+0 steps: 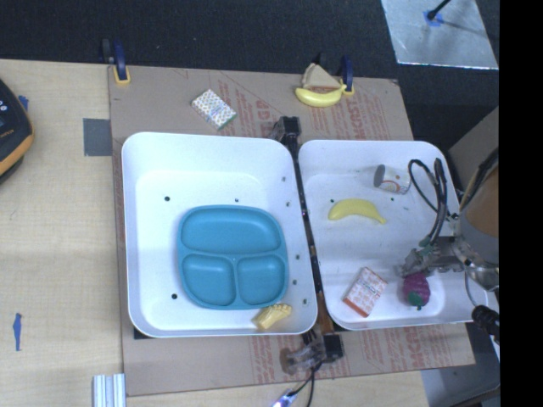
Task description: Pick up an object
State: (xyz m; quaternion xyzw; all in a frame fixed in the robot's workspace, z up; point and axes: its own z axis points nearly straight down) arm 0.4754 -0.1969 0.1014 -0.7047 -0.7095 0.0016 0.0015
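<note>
Gripper hangs right over the purple toy in the rt bin, toy just below it, grip state can't tell.

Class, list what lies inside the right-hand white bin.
In the right bin: a yellow banana, a red-and-white packet, a purple fruit toy under the tool, and a small grey item. The arm covers the bin's right edge.

The robot arm is grey with an orange part. Black cables loop off it. Its hand is small, thin, and made of grey metal.
</note>
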